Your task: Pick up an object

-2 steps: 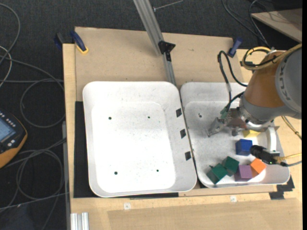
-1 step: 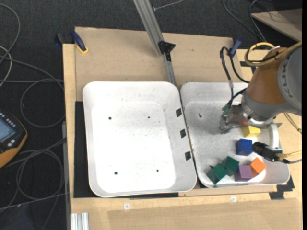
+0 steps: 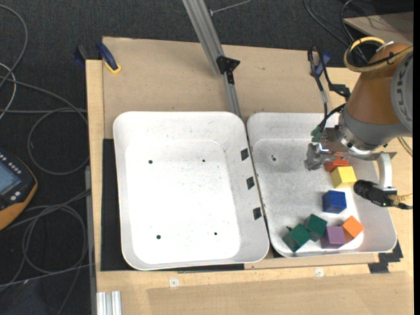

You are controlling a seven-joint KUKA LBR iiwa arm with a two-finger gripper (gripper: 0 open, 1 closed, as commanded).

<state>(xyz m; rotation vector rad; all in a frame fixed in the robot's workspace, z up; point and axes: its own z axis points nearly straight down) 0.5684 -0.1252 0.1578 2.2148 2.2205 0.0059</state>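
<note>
Gripper (image 3: 316, 155) hovers over the right bin (image 3: 282, 176), yellow block (image 3: 342, 174) just to its right; grip unreadable.

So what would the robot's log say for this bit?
arm: over right bin | gripper: above yellow block | held: nothing seen | other blocks: bin's near corner

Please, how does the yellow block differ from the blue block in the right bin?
The yellow block lies higher in the view, close beside the gripper; the blue block lies below it, farther from the gripper. The yellow block touches a red-orange piece at its upper edge; the blue block stands apart from its neighbours. Both are small cubes of similar size in the right bin.
</note>
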